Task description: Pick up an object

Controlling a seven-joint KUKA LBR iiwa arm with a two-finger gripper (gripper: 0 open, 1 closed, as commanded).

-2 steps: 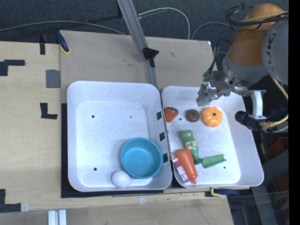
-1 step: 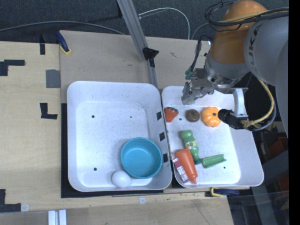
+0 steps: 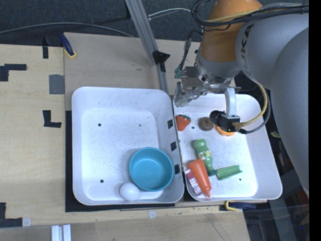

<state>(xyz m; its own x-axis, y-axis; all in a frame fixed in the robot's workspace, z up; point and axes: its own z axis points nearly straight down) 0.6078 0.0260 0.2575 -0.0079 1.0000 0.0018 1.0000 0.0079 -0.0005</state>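
The grey arm [image 3: 271, 49] fills the right side of the scene, bending in over the far end of the right bin [image 3: 256, 164]. The left bin [image 3: 110, 129] sits tight against it, their inner rims touching. In the left bin's near right corner is a blue bowl [image 3: 150, 168], upright, with a white ball [image 3: 129, 191] touching its near left side. The gripper [image 3: 184, 98] hangs over the right bin's far left corner, close to the shared rim. From here I cannot tell whether it is apart or together, and I see nothing clamped in it. The things to pick lie loose on the right bin's floor. An orange carrot [image 3: 199, 173] lies slantwise toward the near end, well apart from the gripper, with a red packet [image 3: 192, 181] against its left side. A green bottle [image 3: 201, 149] lies just beyond the carrot's top, and a green pod [image 3: 228, 172] lies to the carrot's right. Nearest the tool is a small strawberry [image 3: 183, 121], just below the gripper on the near side, by the left wall. A brown lump [image 3: 205, 123] lies just to the strawberry's right, apart from it.
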